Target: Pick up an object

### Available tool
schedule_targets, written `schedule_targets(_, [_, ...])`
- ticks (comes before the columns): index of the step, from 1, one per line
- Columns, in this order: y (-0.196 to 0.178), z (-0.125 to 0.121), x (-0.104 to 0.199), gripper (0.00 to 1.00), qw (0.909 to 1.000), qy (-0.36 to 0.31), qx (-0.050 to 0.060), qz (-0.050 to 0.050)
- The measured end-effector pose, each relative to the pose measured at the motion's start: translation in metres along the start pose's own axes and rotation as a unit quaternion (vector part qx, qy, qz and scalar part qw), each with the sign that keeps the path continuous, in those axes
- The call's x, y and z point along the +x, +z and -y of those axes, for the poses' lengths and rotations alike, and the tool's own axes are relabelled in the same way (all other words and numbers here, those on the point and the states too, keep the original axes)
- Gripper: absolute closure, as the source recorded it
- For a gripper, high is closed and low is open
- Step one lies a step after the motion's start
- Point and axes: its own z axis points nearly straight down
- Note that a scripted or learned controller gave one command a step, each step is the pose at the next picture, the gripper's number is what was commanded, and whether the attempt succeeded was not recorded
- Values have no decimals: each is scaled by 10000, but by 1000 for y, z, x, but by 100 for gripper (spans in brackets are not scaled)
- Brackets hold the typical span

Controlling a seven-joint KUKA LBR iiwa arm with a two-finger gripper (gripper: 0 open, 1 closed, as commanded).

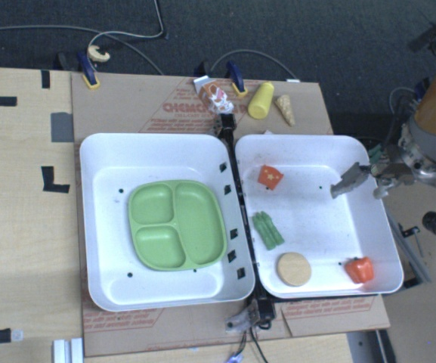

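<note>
White plastic makes up the two shallow bins, set side by side on a sheet of brown cardboard (187,112); the left bin (104,157) holds a green divided plate (177,224) with three compartments, lying flat near the bin's middle; the right bin (316,146) holds the loose objects; the arm (429,138) comes in from the right at the height of the right bin's upper right corner, and its gripper (354,178) hangs over the bin's right-hand rim with a grey finger slanting down and leftward into the bin; nothing shows between the fingers, and how far they are parted I cannot tell from this angle.

Inside the right bin, a round tan disc (294,269) lies near the front wall; a green ridged piece (267,230) lies just above and left of it, close to the divider; an orange-red pepper-like item (360,270) sits in the front right corner; a small red-orange block (270,177) rests toward the back left, well apart from the gripper.

Behind the bins on the cardboard lie a yellow cylinder (261,100), a tan cone (286,110) just beside it, and a small printed packet (213,94).
</note>
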Motion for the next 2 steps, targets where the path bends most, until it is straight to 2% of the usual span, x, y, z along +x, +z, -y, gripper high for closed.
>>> schedule_targets(1, [78,-61,74,0,10000,-9,10,-6])
schedule_targets(2, [156,-103,77,0,10000,-4,15,1])
